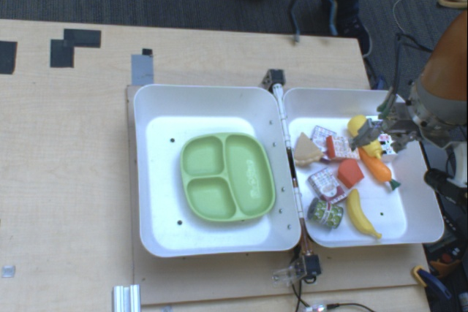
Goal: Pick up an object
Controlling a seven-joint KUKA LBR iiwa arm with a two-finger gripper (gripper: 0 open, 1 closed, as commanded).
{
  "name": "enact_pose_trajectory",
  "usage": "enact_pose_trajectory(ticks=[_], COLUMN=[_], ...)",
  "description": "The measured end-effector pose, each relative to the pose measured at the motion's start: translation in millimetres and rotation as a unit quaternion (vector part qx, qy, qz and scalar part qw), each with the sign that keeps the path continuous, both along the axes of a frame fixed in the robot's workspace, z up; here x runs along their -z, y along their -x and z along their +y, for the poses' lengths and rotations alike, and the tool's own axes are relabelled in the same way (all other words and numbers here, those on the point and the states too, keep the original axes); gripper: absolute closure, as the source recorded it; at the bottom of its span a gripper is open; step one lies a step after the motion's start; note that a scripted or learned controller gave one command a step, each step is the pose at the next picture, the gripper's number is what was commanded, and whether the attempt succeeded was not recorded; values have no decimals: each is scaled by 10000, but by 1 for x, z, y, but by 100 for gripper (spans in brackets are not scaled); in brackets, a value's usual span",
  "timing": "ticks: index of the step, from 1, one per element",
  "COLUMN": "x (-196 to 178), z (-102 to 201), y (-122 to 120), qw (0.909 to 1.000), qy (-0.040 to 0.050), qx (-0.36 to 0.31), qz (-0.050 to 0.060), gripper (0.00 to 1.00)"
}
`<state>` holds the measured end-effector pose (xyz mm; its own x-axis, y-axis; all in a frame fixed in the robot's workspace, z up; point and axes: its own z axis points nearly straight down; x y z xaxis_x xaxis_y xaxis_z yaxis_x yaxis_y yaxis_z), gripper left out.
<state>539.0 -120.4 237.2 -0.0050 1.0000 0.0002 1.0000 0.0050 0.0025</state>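
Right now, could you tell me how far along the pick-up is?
Done: the gripper has reached the right bin and sits low among the toys, beside the lemon and above the carrot. In hand: nothing I can confirm; the view is too small to show a grasp. Left: securing one object and lifting it. The green tray in the left bin lies untouched.

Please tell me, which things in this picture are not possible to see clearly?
- Gripper, camera view: fingers blur into dark wrist parts, so open or shut is unclear.
- Yellow object beside it: partly covered by the gripper, identity uncertain.
- Small packets: print too small to read.
- Arm: cut by the right edge.
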Motion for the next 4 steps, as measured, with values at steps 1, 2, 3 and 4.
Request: enact_pose_trajectory(ticks=[1, 2, 3, 4], x=[125, 114, 52, 52], z=[-36, -35, 46, 45], y=[-35, -36, -35, -34], qw=[10000, 10000, 10000, 10000], qy=[13, 11, -3, -1], qx=[9, 4, -3, 5], qz=[-44, -55, -5, -1], gripper=[0, 100, 100, 0])
